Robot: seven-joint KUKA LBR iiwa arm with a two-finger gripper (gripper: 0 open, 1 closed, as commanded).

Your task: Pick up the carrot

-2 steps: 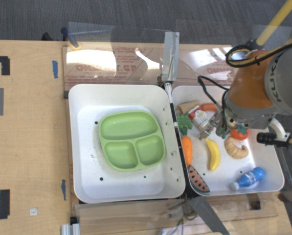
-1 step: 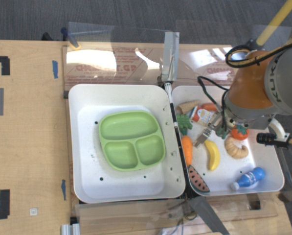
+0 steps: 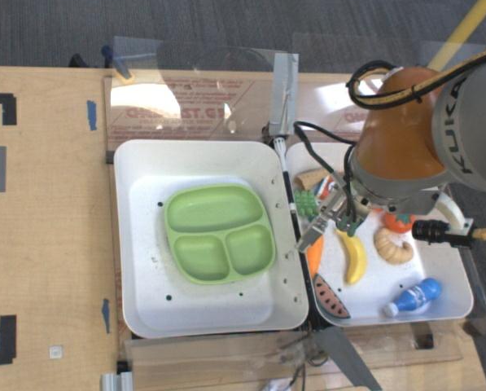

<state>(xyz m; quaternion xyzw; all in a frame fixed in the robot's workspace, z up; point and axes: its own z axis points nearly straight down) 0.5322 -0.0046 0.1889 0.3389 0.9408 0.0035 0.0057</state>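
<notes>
Green divided plate [image 3: 220, 233], one, sits in the left bin [image 3: 137, 218]; three compartments, one long on the far side, two smaller on the near side.

Right bin [image 3: 458, 296] holds the clutter. Count:
- 1 carrot [image 3: 314, 255], orange, at the bin's left edge, just beside the wall between the bins, tip pointing toward the near side
- 1 banana [image 3: 354, 257], yellow, just right of the carrot
- 1 watermelon slice [image 3: 330, 298], near-left corner, nearer than the carrot
- 1 croissant [image 3: 394, 246], right of the banana
- 1 blue bottle [image 3: 413, 296], lying on its side, near-right corner
- 1 tan block [image 3: 311, 177] on the far-left side, partly under the cables
- 1 green item [image 3: 306, 204] beside it, too hidden to identify
- 1 red-orange item [image 3: 399, 221] under the arm, mostly hidden

Arm [image 3: 401, 137] comes in from the right and hangs over the middle of the right bin. Gripper [image 3: 328, 222] is low, over the carrot's far end; fingers [image 3: 311, 236] blur against the clutter, so I can't tell whether the jaws are open or closed. Carrot looks to be lying on the bin floor, not visibly between the fingers.
</notes>
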